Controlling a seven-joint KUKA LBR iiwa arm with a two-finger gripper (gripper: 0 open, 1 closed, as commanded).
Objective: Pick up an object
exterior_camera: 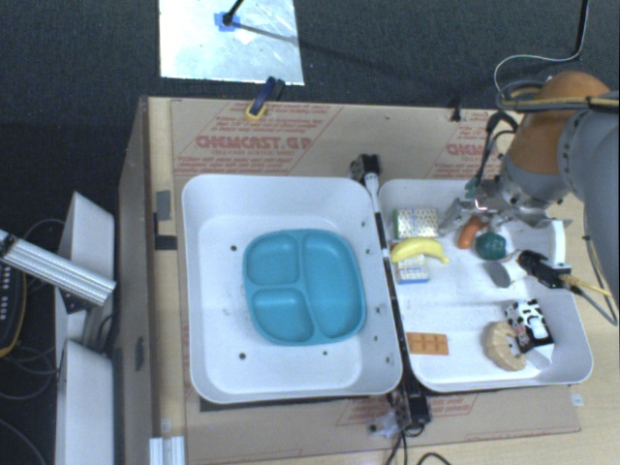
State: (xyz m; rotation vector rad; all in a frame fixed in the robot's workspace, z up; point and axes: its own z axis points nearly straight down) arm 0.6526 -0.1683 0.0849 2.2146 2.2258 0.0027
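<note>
My gripper (477,213) hangs over the far middle of the right bin (572,356), with the arm coming in from the right. Just below it lie a small orange object (469,233) and a dark green ball (491,247); I cannot tell if the gripper touches either. A yellow banana (418,251) rests to their left on a small blue-and-white box (414,272). A speckled box (417,223) lies behind the banana. A grey piece (498,275) sits beside the ball.
The left bin (208,211) holds a blue divided plate (303,286). Near the right bin's front lie an orange cracker (427,344), a tan bread-like lump (503,346) and a black-and-white item (529,325). A divider rail (383,260) runs between the bins.
</note>
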